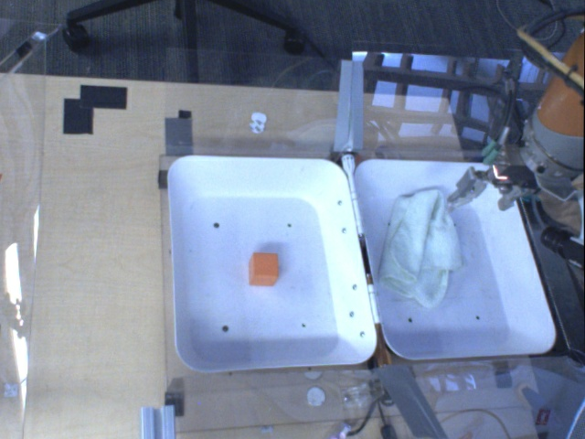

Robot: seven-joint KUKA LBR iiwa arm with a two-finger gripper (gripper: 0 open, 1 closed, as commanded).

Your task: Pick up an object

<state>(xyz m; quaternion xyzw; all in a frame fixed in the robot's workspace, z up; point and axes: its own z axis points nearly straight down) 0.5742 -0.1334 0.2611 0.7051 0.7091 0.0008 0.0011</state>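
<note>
A crumpled white cloth [420,243] lies in the right bin [512,318], toward its left half. A small orange cube [264,269] sits near the middle of the left bin [210,199]. My gripper [484,193] hangs over the upper right part of the right bin, just right of the cloth's top corner. Its fingers stand apart, open, with nothing between them. The left fingertip [460,193] is close to the cloth's upper edge; I cannot tell whether it touches.
A metal frame [430,90] and cables stand behind the right bin, close to the arm's wrist [558,126]. A ridge [359,245] divides the two bins. An office chair base [183,7] stands on the floor at the back left.
</note>
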